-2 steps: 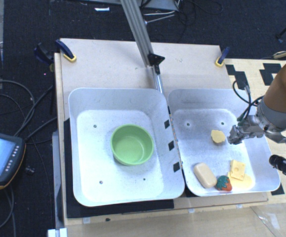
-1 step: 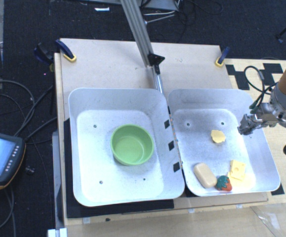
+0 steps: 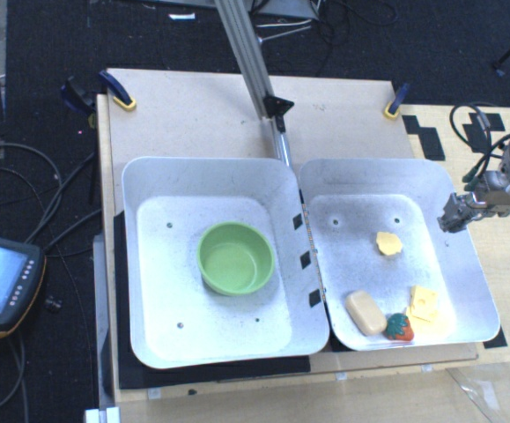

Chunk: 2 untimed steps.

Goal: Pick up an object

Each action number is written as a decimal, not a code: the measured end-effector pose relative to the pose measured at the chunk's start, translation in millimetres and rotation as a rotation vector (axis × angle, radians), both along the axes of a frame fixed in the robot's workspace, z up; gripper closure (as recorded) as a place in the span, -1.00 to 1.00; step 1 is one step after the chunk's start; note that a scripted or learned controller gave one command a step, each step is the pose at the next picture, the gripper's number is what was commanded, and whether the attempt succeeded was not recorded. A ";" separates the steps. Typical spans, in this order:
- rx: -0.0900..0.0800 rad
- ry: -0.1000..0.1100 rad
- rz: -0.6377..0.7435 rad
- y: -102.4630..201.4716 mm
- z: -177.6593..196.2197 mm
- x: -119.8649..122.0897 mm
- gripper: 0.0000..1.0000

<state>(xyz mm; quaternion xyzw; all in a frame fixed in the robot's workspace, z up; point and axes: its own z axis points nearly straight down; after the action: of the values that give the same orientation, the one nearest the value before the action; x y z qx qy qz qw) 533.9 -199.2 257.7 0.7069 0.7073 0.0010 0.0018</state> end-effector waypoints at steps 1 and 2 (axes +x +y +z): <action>0.000 0.001 0.000 0.0 35.7 0.5 1.00; 0.001 0.004 0.003 50.7 36.1 -0.3 1.00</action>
<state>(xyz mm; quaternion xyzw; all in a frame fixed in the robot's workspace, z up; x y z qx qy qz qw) 533.6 -148.5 293.8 0.7057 0.7085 0.0001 -0.0002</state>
